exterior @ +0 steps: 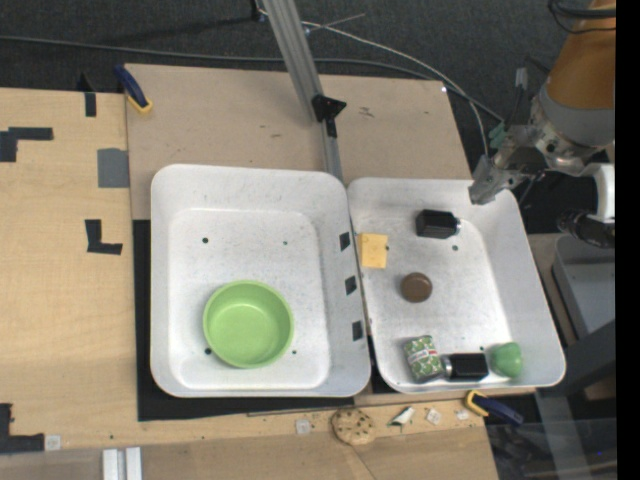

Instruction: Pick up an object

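The pincer (484,190) hangs over the upper right rim of the right bin (535,298); whether it is open or closed I cannot tell. Below it the bin floor is free around a black block (437,224). A smooth green bowl (248,324) sits in the left bin (240,193).

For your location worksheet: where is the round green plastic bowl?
The round green plastic bowl sits in the left white bin, toward its near-left corner.

A bowl (248,324) lies in the left bin (180,193); a disc (417,287) lies mid right bin (535,298), with a box (436,224) behind it.
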Motion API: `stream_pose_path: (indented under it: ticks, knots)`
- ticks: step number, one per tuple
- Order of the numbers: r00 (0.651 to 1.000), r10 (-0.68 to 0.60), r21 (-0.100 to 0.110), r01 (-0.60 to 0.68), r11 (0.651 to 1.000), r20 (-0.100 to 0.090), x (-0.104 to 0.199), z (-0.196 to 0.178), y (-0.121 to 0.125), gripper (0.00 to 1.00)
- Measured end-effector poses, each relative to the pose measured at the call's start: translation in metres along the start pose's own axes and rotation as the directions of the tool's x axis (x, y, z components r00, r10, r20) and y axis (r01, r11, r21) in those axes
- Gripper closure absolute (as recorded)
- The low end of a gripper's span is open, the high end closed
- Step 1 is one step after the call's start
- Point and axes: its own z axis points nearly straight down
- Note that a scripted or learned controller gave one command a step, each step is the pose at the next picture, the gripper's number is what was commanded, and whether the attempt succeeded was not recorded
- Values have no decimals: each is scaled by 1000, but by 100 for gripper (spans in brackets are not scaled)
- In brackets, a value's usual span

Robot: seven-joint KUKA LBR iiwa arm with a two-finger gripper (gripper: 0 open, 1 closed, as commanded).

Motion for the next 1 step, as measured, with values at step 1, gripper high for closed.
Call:
stream_pose_path:
  ticks: [1]
  knots:
    - [1000,0,0,0,1000,0,0,0,0,0]
